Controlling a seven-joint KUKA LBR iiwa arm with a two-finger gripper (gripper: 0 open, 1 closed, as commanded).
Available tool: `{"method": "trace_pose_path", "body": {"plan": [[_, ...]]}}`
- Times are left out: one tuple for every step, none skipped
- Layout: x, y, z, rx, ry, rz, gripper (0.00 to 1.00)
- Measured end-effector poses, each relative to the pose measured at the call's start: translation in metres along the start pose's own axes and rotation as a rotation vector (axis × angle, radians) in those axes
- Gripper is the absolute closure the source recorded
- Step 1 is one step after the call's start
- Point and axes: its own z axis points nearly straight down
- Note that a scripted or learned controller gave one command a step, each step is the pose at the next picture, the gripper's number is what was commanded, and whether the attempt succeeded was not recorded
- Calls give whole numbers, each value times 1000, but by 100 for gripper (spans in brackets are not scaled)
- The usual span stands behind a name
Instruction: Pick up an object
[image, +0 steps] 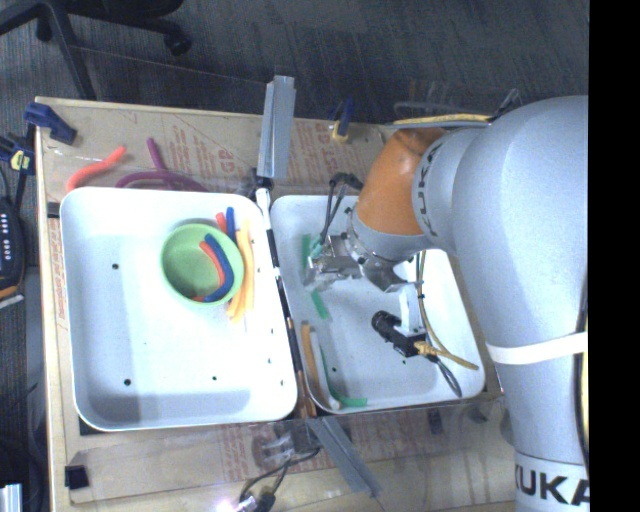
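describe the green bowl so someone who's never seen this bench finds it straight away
Look at the left white bin of the two on the bench. Near its middle sits a round green bowl. It is the one round thing there, with red, blue and yellow strips curving along its right rim.

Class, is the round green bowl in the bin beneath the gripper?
No, the round green bowl lies in the other shallow white bin.

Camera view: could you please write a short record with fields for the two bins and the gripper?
left bin: green bowl, coloured strips lying across its right side
right bin: green strip just below the gripper; green piece at the near edge
gripper: down in the right bin, at its upper left part
arm: enters from the right
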Motion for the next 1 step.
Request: {"method": "trace_pose_path", "body": {"plan": [[29, 66, -91, -2, 4, 75, 100]]}}
